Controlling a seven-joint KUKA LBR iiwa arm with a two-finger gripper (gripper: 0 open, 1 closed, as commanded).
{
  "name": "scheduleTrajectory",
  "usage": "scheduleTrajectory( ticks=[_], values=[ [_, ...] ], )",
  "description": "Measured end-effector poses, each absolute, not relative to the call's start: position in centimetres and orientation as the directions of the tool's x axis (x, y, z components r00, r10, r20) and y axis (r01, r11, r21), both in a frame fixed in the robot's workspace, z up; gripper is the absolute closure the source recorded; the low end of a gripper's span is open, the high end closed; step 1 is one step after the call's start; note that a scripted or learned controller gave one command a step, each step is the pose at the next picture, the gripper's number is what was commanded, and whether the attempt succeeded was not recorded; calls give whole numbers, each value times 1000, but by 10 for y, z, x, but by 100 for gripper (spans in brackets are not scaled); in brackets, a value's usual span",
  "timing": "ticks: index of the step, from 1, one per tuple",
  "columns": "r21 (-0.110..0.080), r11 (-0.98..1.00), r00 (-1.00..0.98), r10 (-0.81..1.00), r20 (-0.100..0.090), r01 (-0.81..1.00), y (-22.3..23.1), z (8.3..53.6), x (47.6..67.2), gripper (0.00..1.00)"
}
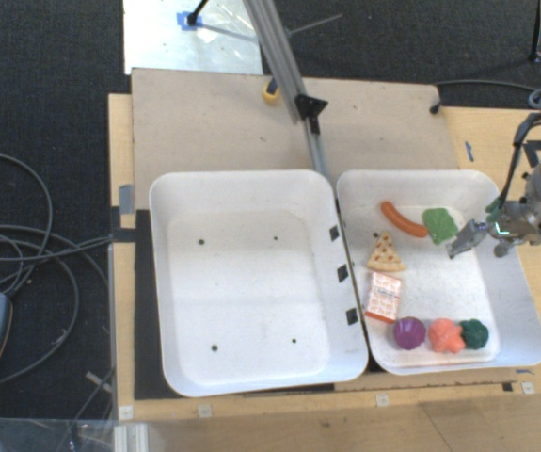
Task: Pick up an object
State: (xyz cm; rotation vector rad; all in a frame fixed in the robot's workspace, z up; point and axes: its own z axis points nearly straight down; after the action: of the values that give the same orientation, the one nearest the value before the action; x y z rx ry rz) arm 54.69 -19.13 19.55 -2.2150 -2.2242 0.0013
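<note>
The right bin holds several small items. An orange-red sausage and a green leafy piece lie near its back. A pizza slice and a red-and-white packet lie along its left side. At the front a purple ball, an orange lump and a dark green broccoli sit in a row. My gripper hangs over the bin's right part, just right of the green piece. It is open, with nothing between its fingers.
The left bin stands beside the right one, their rims touching in the middle. A grey camera pole slants down to the back of the bins. Cables and a pendant lie on the floor at far left.
</note>
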Motion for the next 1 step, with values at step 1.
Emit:
scheduleTrajectory(
  ticks=[1],
  values=[
    [2,4,-4,1000,0,1000,-191,198,548,0]
  ],
)
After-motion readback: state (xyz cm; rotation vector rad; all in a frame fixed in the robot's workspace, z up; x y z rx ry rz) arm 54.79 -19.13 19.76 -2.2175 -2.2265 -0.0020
